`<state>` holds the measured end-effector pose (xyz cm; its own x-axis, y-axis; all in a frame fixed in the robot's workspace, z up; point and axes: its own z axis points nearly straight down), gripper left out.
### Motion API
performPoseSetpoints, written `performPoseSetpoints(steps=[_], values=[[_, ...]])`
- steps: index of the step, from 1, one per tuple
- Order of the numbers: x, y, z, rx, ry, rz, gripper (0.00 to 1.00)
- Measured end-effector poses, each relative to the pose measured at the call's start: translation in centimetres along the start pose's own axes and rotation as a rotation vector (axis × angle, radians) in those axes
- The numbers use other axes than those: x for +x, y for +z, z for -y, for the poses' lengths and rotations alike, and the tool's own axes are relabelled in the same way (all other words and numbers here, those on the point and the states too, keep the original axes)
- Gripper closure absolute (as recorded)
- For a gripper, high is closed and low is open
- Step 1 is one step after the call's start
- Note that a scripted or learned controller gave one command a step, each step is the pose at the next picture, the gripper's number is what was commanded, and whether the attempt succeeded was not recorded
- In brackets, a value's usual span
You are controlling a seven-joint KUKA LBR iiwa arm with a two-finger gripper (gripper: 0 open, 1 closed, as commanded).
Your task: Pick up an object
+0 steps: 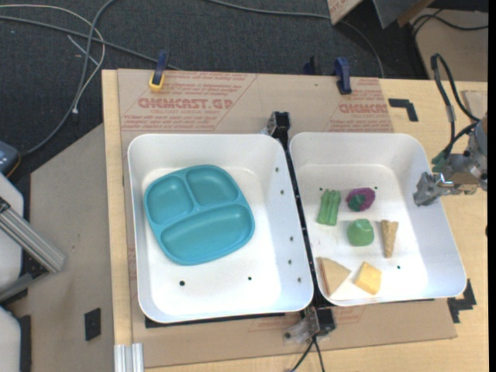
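Two shallow white bins sit side by side: the left bin (pixel 155 285) holds a teal divided plate (pixel 200 214) with bare white floor around it, and the right bin (pixel 349 149) holds six small toy foods clustered in its lower middle. From larger to smaller these are a green ridged piece (pixel 328 207), a tan wedge (pixel 334 275), a yellow block (pixel 369 278), a green rounded piece (pixel 360 232), a purple piece (pixel 360 200) and a small tan cone (pixel 388 237). The gripper (pixel 428 187) is at the right bin's right wall, apart from the foods, and whether its fingers are spread or together cannot be told.

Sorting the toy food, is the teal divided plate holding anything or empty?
Empty: the teal divided plate shows three bare compartments in the left bin.
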<state>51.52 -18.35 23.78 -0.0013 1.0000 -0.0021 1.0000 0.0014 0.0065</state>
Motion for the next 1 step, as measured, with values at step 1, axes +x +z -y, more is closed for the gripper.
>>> performPoseSetpoints(steps=[1], values=[[6.15, 0.03, -1.58, 0.004, -0.006, -0.005, 1.00]])
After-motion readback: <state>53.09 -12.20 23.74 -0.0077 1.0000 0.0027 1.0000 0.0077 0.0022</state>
